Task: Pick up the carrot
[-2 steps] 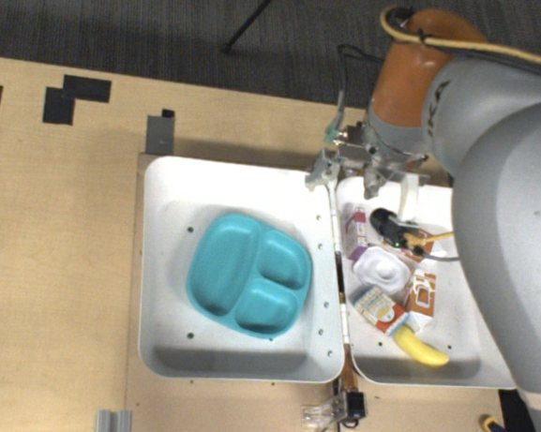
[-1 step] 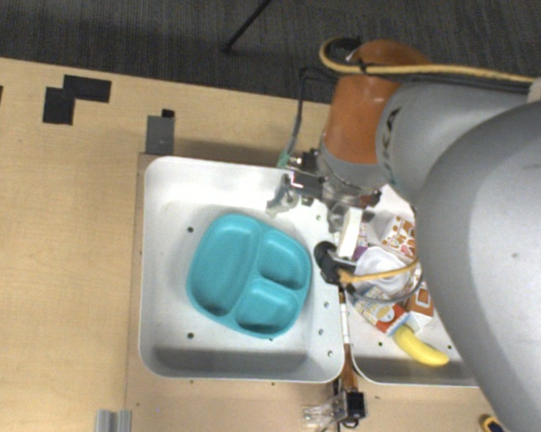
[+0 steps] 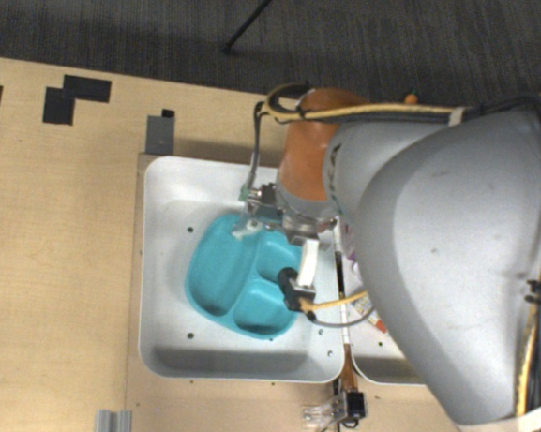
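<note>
Tan wooden table [image 3: 50, 266] with black marks out at 10 o'clock, dark floor [image 3: 128, 10] along 12. Left white bin [image 3: 161, 342] a bit left of centre, holding a teal divided dish [image 3: 218, 276]. Just past that, gripper [image 3: 284, 223] hanging over the dish's 1 o'clock edge, below the orange band [image 3: 309, 157]. Can't tell how open it is or whether anything's in it. Big grey arm [image 3: 437, 244] blanketing 2 through 5 o'clock, most of the right bin [image 3: 384, 366] included. Whereabouts of the carrot: can't tell, hidden under the arm at a guess. Looks like the approach step, no grasp confirmed. Next up, probably: lining up over the carrot, dropping down, closing on it.
</note>
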Robot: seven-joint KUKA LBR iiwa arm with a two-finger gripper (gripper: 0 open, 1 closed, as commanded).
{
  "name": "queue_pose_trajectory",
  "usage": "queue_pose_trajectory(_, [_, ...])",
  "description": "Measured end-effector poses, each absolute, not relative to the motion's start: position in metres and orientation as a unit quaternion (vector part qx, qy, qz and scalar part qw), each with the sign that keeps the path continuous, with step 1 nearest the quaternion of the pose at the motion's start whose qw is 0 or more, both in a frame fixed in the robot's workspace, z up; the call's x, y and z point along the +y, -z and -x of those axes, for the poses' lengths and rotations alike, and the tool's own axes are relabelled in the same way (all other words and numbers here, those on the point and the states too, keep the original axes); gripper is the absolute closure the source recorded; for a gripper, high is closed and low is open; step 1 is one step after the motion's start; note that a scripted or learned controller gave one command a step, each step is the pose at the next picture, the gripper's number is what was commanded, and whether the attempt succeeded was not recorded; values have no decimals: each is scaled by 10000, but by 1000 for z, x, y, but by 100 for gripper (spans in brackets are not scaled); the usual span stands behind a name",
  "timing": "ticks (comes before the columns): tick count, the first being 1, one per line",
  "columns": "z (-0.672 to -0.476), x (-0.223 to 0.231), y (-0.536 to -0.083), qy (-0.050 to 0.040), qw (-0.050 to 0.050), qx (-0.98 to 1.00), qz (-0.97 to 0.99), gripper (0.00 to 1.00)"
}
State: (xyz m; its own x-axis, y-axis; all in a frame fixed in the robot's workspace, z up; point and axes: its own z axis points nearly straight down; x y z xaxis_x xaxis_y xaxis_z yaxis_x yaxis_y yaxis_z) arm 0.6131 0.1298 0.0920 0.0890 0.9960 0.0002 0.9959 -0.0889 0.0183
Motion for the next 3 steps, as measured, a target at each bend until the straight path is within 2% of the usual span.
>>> queue_pose_trajectory(1, [-643, 130, -111, 12, -9, 7646, -6445, 0])
queue_pose_trajectory(2, [-640, 131, -115, 56, -45, 7667, -6420, 100])
queue_pose_trajectory(3, [-618, 163, -112, -18, 115, 7174, -6966, 100])
